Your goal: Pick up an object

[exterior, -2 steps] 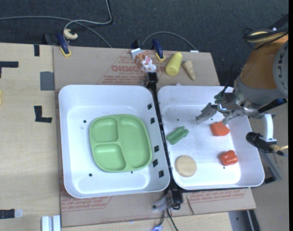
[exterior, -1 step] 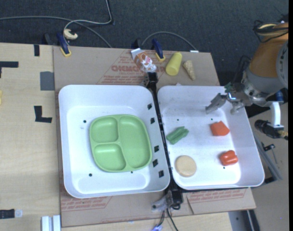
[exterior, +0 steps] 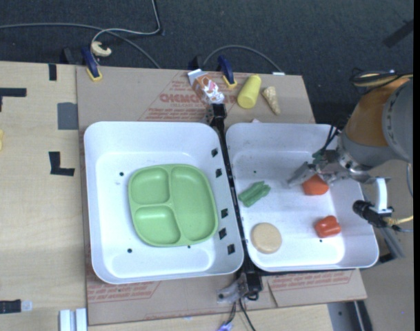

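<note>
The right bin (exterior: 292, 138) holds several small objects. An orange-red piece (exterior: 316, 187) lies towards its right side, and my gripper (exterior: 312, 174) hangs right over its upper edge, touching or nearly touching it. A second red piece (exterior: 327, 226) lies nearer the front right. A green bean-like piece (exterior: 254, 193) rests close to the bin's left wall, and a round tan disc (exterior: 266, 238) sits in front of it. The grey arm with its orange band (exterior: 375, 123) reaches in from the right.
The left bin (exterior: 106, 150) holds a green divided plate (exterior: 172, 204). Behind the bins, on the cardboard, lie a yellow bottle-like item (exterior: 249, 92), a small cone (exterior: 272, 100) and a small carton (exterior: 207, 87). Cables run along the back.
</note>
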Robot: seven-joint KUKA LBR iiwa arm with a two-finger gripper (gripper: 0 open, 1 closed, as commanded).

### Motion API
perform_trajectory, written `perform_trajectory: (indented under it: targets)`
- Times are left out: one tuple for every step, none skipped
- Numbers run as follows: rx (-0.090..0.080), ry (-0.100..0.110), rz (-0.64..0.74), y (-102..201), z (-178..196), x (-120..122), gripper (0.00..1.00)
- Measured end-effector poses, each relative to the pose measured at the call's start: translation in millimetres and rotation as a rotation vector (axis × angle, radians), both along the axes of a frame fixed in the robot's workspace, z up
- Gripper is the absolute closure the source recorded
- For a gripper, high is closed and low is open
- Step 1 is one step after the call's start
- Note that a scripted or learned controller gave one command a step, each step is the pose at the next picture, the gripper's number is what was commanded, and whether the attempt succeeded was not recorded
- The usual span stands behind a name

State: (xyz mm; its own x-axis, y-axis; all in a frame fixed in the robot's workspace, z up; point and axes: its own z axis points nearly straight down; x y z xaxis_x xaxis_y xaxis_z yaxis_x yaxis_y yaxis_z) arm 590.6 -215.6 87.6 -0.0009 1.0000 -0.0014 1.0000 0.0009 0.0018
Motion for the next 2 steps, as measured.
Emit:
perform_trajectory:
  targets:
    - [-0.003,-0.004,0.001,-0.4,10.5,0.8,1.0]
    - [0.002,-0.002,0.002,81.0,-1.3,12.0,1.0]
